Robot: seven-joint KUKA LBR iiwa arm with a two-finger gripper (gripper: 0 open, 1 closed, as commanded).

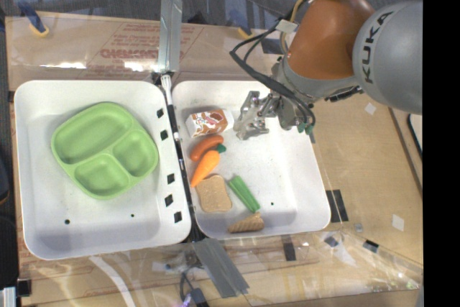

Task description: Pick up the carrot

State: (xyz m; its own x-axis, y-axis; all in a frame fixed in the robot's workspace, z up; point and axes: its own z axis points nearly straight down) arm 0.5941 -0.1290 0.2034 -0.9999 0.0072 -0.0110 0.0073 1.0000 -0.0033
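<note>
Two shallow white bins with rounded corners sit side by side on the bench, their surfaces matte and faintly speckled. The right bin (302, 176) serves as the landmark. The left bin (36, 154) touches it along a dividing wall marked with small black squares, and it holds one lime-green plastic plate (104, 149), smooth, rounded and split into three compartments.

Inside the right bin lie six small toy foods, all in its left half. Two are orange carrots with green tops: one carrot (205, 165), tapered and glossy, lies near the dividing wall about midway up the bin, and a second carrot (204, 146), more curved, lies just above and touching it. Above both, at the bin's upper left, sits one small packet (207, 123), white with brown and red print. Below the carrots rests one tan, grainy slice of bread (214, 194), squarish. Beside it lies one green stick-shaped vegetable (244, 193), set at a slant. Near the bin's lower wall lies one ridged tan waffle cone (246, 224).

The gripper (251, 123), of grey metal, hangs over the bin's upper middle, right of the packet and apart from the carrots. Whether its claw is open or closed cannot be told. The arm (359, 47) above it is smooth grey with a glossy orange band.
</note>
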